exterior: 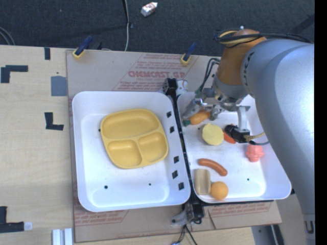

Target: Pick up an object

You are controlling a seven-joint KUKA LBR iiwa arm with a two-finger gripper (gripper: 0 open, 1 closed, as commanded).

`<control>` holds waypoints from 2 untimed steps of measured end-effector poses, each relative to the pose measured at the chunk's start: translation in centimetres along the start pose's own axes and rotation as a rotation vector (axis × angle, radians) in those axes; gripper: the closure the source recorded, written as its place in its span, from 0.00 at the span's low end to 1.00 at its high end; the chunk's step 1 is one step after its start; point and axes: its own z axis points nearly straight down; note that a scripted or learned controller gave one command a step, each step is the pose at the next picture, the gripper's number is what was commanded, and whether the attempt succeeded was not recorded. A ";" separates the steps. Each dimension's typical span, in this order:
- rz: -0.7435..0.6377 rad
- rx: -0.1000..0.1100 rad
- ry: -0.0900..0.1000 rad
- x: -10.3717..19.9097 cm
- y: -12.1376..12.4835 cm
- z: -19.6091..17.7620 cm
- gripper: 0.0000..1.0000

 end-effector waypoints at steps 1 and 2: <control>-0.001 -0.006 0.001 -0.1 0.1 -0.2 0.00; -0.001 -0.006 -0.001 -0.1 0.1 -0.2 0.00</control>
